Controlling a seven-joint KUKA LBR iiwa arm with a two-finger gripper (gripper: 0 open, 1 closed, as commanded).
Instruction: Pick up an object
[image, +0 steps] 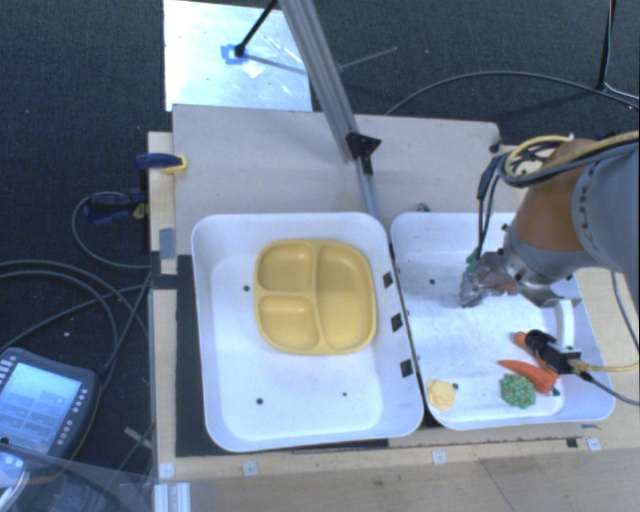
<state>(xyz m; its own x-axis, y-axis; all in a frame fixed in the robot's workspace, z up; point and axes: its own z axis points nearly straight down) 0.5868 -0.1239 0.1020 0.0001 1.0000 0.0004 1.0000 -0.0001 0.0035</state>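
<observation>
Tool (478, 287) sits low over the right bin (432, 248), in the far half of it, about midway between the bin's left and right rims. Apart or together: cannot tell from this angle, the wrist covers it. Grey arm (575, 210) comes in over the right rim, orange band above the wrist. Loose things are bunched along the near edge of the same bin. An orange carrot (530, 373) lies slantwise near the near right corner. A green broccoli piece (517, 392) is just beside it on the near side, touching or almost touching. A pale yellow lump (440, 394) sits close to the near rim, toward the left, well apart from the other two. Bare white floor runs between the tool and this row, widest on the left side of the bin. Left bin (300, 405) carries a yellow divided plate (315, 297), roughly central, with a band of bare floor all round it. The two bins meet along a slanting shared edge with small dark clips on it. Pale tabletop (260, 160) shows beyond the far rims.
</observation>
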